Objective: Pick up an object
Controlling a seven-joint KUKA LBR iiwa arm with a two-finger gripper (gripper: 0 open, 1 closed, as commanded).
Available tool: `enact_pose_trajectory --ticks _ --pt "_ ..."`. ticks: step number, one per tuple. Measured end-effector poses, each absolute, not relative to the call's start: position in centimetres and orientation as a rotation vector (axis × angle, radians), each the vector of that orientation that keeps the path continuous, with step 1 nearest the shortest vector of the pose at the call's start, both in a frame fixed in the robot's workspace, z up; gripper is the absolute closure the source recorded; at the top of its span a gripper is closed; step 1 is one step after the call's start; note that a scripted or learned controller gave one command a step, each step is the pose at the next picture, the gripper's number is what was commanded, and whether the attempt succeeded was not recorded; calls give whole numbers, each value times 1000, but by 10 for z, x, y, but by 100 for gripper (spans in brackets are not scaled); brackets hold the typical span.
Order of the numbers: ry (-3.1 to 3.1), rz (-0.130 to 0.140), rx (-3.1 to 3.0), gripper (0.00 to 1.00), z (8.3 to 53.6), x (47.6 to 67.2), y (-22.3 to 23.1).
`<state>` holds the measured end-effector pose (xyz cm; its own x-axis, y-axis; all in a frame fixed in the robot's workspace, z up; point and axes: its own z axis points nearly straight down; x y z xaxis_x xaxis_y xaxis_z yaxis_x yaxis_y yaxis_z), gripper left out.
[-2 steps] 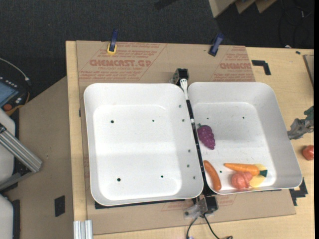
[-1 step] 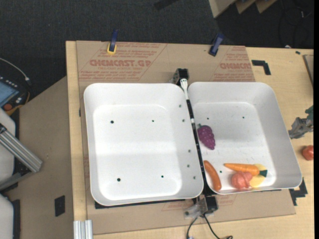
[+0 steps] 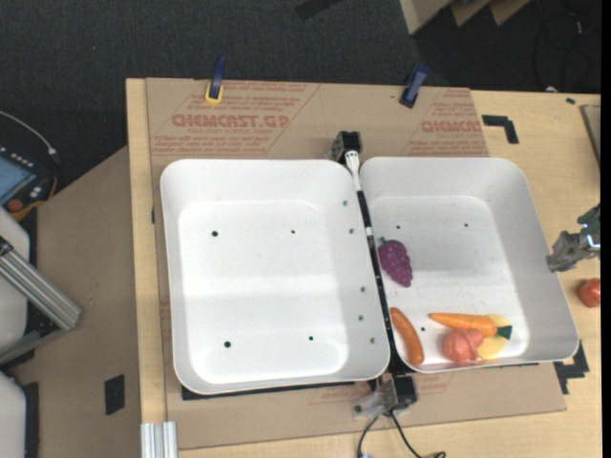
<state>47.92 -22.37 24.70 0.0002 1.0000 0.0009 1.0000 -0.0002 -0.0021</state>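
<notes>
A: Starting at the left of the frame. The shallow white plastic bin on the left [image 3: 181, 256] is sitting on the brown cardboard-covered bench [image 3: 286, 117], small dark dots showing on its floor. A blue and yellow clamp [image 3: 217, 82] is gripping the board's upper edge, upper left of centre; a second blue clamp [image 3: 414, 85] is doing the same further right.

B: And the middle?

A: The two bins are lying side by side, touching along a dark seam. Just right of that seam, in the second shallow white bin [image 3: 516, 198], a purple bunch of toy grapes [image 3: 395, 261] is lying at mid-height, near the bin's left wall.

B: Lower down?

A: A long orange-red sausage-shaped toy [image 3: 408, 336] is lying at a slant near the lower left corner of that bin. Right of it, an orange toy carrot with a green tip [image 3: 466, 322] is resting across the lower part, and just beneath it a pink rounded toy [image 3: 460, 346] is touching a small yellow piece [image 3: 491, 349].

B: The pincer?

A: The grey metal two-finger gripper [image 3: 571, 249] is sitting at the right edge of the frame, at the right bin's outer rim, well apart from the toys. I'm seeing nothing between its fingers; how far they are parted, I cannot tell. A small red object [image 3: 589, 293] is lying just below it, outside the bin.
</notes>
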Motion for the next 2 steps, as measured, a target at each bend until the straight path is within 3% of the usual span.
enact_pose_trajectory --ticks 2 --pt "-2225 -2 -2224 100 260 480 -224"
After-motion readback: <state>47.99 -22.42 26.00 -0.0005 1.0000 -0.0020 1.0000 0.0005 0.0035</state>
